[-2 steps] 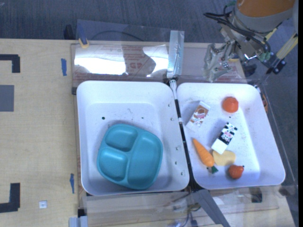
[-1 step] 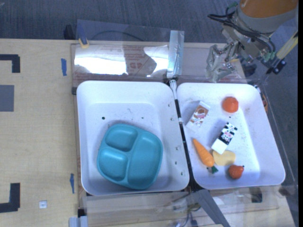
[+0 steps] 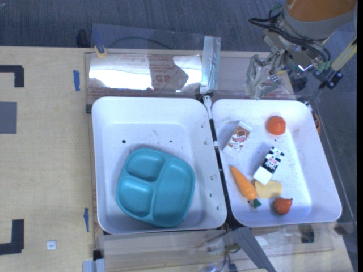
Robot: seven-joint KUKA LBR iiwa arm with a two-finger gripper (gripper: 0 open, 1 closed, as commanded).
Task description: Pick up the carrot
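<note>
Both white bins (image 3: 113, 115) look like smooth, slightly glossy plastic, and the left one is scuffed with little dark specks. The teal divided plate (image 3: 155, 187) at about 7 o'clock has a soft satin plastic sheen. At 12 o'clock a clear sheet (image 3: 148, 67) looks like shiny film or acrylic, catching glare. The bench top (image 3: 39, 152) off at 9 o'clock reads as matt, pale wood-grain board. The carrot (image 3: 244, 183) looks like smooth matt plastic. The gripper (image 3: 262, 78) at 1 o'clock seems to be bare, dull-grey metal.
</note>
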